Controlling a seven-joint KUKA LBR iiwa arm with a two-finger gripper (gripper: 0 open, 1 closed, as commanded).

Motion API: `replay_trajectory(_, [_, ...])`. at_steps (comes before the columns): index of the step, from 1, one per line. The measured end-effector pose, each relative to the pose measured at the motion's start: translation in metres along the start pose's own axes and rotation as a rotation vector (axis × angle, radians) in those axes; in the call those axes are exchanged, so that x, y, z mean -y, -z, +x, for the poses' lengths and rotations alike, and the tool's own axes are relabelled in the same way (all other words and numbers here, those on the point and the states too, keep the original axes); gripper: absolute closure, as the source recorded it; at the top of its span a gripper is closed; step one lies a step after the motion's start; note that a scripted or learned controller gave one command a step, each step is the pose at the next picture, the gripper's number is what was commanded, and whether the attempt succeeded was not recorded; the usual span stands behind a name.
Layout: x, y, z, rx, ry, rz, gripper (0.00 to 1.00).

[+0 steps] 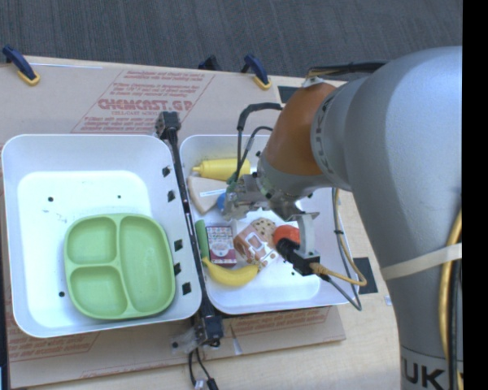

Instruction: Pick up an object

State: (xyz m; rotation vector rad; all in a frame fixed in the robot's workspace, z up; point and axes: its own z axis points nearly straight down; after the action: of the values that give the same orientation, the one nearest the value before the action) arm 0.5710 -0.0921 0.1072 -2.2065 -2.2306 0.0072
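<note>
Lying crosswise in right bin (264,299), banana (232,275) ends curling up, tool (242,203) grip state unclear

I am counting two shallow white plastic bins (32,242), one pale green three-compartment plastic tray (118,265), two yellow toy bananas (232,275), one small red and white carton (220,244), and three blue spring clamps (20,64) gripping the cardboard sheet (106,100).

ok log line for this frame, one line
arm: over right bin | hand: low among items | grasp: none seen | banana: in right bin | green tray: in left bin
</note>
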Motion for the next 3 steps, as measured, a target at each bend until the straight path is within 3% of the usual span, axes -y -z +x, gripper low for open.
replay_trajectory(1, [0.073, 0.085, 0.003, -0.001, -0.008, -0.004, 1.0])
replay_trajectory(2, [0.021, 0.076, -0.042, -0.001, -0.008, -0.004, 1.0])
replay_trajectory(3, [-0.02, 0.086, -0.057, -0.001, -0.004, -0.006, 1.0])
